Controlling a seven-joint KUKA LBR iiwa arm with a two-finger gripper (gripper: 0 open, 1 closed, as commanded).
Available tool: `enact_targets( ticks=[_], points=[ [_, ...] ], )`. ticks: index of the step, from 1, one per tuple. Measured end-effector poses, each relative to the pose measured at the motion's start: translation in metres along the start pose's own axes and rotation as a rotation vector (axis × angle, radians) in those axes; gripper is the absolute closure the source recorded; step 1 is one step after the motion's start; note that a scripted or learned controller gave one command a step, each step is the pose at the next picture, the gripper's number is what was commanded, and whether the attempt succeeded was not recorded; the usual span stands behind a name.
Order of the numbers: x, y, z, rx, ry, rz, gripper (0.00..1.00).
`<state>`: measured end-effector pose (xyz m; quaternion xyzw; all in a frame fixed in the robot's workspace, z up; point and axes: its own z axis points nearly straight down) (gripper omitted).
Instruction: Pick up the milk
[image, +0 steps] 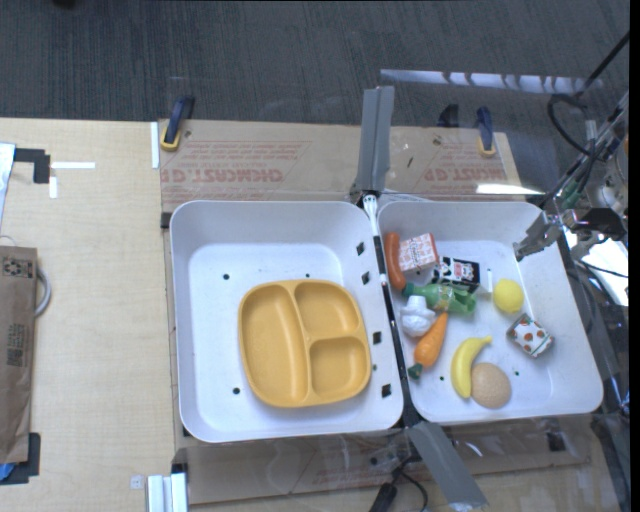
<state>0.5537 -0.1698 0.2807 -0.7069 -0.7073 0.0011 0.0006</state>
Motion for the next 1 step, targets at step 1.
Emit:
enact_targets(
  ticks=[1],
  points=[
    [-0.0132,0.0073,0.1102,0.000,0.001,-0.189,0.00]
  ],
)
